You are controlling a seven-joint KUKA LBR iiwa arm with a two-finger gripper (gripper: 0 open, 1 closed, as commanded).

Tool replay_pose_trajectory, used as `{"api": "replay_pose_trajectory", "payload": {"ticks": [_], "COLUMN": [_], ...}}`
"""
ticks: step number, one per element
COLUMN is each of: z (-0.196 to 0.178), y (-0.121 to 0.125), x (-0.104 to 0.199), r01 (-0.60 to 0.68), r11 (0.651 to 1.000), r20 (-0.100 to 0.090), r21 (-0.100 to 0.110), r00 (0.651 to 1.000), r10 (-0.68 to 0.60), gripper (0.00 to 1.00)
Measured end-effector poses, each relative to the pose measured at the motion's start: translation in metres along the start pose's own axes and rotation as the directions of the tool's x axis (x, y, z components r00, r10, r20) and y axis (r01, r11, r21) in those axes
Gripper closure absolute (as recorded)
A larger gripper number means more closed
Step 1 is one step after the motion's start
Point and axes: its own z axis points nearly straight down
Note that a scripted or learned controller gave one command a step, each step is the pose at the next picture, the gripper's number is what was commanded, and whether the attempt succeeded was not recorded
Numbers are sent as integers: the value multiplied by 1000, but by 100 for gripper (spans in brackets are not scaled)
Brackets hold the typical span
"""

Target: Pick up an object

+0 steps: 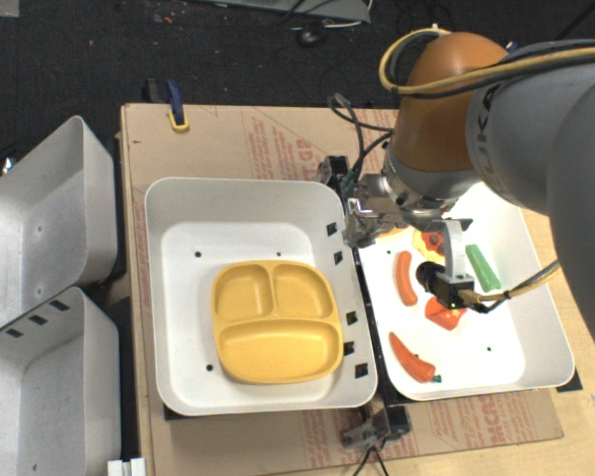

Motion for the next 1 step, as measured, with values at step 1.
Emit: {"api": "replay_pose_trajectory", "payload": {"ticks": [1], "z": [7], "y": [-15], "x": [49], "r01": [0], "r11": [1000], "r20": [0], "r21": [3], "r00": [1000], "r10": [0], "gripper": [100]}}
